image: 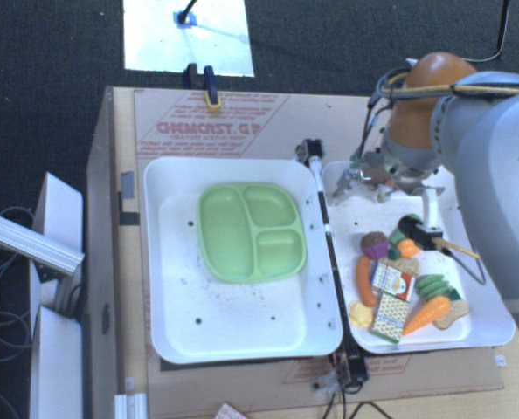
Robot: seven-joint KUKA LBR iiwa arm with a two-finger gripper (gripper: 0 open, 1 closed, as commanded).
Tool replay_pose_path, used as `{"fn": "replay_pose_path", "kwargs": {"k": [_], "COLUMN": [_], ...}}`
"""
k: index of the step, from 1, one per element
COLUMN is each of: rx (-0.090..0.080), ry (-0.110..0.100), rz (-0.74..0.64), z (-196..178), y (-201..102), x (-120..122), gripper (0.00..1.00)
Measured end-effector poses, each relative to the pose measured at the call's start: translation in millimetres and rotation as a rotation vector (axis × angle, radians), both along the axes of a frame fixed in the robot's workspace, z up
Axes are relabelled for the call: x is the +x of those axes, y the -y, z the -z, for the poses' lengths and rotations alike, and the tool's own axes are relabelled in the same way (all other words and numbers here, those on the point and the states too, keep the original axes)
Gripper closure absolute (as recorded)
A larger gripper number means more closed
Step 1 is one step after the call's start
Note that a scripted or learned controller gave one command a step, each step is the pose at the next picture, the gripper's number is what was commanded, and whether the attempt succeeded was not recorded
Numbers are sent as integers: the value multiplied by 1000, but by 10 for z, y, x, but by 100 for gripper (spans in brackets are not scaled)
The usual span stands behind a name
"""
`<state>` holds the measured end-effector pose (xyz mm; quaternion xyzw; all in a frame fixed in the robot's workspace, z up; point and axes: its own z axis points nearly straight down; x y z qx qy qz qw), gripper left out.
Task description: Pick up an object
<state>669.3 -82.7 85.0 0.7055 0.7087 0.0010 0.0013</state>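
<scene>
The gripper (369,182) hangs over the far end of the right bin (487,330), near the divider between the bins; I cannot tell from this slanted view how it is set or whether it carries anything. The candidates for picking lie toward the near end, well apart from it: a purple toy (375,245), a red sausage (364,279), a small printed box (390,317), a carrot (425,312) and green beans (430,285). Beyond the divider, a green compartment plate (249,232) rests in the left bin (168,321), probably as a drop-off spot.

brown bench (207,125), two white bins (176,321) side by side
</scene>
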Motion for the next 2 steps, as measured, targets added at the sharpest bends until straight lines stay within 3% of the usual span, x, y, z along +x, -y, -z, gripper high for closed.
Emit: {"fn": "replay_pose_path", "kwargs": {"k": [1,2], "rx": [0,0], "ry": [-2,0], "rz": [3,0], "z": [4,0], "y": [9,13], "x": [-141,0], "gripper": [0,0]}}
